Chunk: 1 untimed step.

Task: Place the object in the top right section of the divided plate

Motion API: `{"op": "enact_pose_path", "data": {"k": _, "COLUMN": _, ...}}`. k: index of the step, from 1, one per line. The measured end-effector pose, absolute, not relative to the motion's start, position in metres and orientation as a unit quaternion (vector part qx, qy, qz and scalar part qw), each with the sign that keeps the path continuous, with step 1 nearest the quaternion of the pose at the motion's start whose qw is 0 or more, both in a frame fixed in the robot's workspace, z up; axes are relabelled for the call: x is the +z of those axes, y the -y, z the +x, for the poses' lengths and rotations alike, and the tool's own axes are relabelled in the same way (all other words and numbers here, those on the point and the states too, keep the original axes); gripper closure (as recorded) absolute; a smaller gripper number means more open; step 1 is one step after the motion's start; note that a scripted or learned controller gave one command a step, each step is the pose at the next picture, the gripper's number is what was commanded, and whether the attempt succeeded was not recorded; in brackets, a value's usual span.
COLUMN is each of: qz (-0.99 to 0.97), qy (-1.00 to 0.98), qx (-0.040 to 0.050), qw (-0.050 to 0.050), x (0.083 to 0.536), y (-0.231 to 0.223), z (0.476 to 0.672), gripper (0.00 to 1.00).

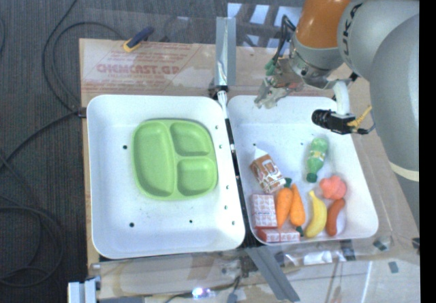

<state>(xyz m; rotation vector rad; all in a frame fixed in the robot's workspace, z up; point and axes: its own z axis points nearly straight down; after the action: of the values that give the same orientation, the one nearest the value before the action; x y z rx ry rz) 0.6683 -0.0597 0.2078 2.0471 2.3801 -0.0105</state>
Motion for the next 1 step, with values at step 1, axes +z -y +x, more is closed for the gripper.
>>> {"op": "enact_pose_path", "data": {"k": 1, "qz": 0.593, "qy": -0.805, "qx": -0.0024, "qw": 0.001, "x": 0.2844, "y": 0.0584, "z": 0.6688, "gripper": 1.0}}
